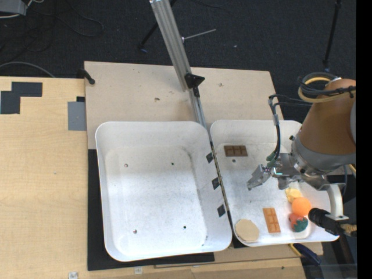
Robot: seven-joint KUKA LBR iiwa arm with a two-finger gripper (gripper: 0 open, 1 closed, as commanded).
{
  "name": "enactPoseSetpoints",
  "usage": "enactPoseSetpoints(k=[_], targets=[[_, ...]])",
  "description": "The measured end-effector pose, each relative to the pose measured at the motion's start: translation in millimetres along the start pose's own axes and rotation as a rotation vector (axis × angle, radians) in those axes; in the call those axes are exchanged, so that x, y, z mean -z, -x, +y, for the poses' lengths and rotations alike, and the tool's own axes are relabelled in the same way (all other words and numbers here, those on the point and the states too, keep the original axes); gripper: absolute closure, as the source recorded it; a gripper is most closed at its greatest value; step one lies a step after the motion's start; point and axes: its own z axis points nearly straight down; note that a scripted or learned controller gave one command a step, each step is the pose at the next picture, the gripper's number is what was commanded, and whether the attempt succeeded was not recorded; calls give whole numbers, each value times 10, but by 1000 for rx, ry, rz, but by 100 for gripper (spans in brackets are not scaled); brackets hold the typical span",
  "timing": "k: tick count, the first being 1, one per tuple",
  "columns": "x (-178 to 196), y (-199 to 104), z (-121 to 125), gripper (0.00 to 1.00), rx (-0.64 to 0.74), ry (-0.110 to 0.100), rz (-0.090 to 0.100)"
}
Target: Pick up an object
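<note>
The arm (325, 129) is reaching in from 3 o'clock, its orange band sitting above the right bin's (256, 133) far right side. The gripper (258, 179) is hanging over the middle of that bin, its grey fingers pointing toward 8 o'clock; they are looking slightly parted, though the view is too coarse to be sure, and nothing is showing between them.

Several objects are lying in the right bin. A dark brown block (235, 151) is resting flat toward 11 o'clock from the gripper, apart from it. A tan disc (248, 230) is sitting at the bin's near left corner, around 6 o'clock from the gripper. Just beside it, toward 3 o'clock, an orange bar (271, 220) is lying lengthwise. Further toward 3 o'clock an orange ball (300, 206) is sitting against a small green piece (300, 224), with a pale yellow thing (293, 194) just above the ball, partly hidden under the wrist.

The left bin (116, 150) is lying beside the right one, touching it along a divider with black clips. A slanted metal rail (174, 45) is rising from between the bins toward 12 o'clock
</note>
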Motion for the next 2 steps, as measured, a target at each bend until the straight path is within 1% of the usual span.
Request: enactPoseSetpoints(k=[1,2], targets=[[22,16,7,0,-5,5,-1],[-565,94,-48,0,-2,-1,0]])
